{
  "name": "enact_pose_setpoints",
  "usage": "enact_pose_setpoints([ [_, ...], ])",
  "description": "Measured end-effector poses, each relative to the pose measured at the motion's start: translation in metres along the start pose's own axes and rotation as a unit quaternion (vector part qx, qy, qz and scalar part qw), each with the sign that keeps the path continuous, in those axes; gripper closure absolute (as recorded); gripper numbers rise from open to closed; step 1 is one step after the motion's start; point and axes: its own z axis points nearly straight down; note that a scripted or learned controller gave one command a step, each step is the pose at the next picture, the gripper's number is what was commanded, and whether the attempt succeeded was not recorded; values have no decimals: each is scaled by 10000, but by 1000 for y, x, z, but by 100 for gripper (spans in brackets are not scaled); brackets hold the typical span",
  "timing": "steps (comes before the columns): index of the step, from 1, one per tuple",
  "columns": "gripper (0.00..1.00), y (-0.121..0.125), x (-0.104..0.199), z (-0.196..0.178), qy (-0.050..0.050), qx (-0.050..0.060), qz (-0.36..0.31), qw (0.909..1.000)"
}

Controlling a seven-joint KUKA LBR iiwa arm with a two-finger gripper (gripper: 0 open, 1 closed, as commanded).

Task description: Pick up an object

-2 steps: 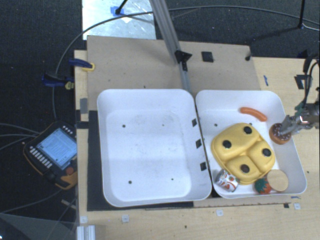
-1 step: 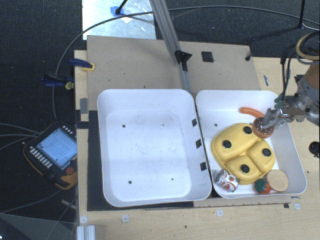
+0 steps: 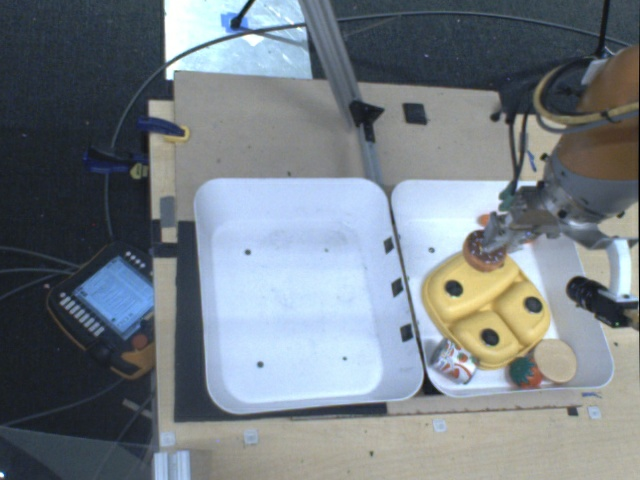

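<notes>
Left bin wide open to me, right bin crowded in its near half by a yellow tray, a cup, a wooden disc and a green-orange ball, its far-left corner free, my gripper low at the tray's far edge.

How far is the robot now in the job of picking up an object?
Done: the arm has reached into the right bin, and the pincer sits low at the upper edge of the yellow toy. In hand: nothing shows as lifted; the yellow toy, the small cup and the round wooden piece all lie in the bin. Left: a secure grasp and the lift.
</notes>
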Motion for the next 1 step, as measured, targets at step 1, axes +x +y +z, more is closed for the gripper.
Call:
enact_pose_setpoints([
  [1,100,17,61,3,1,-7,-5,10000],
])
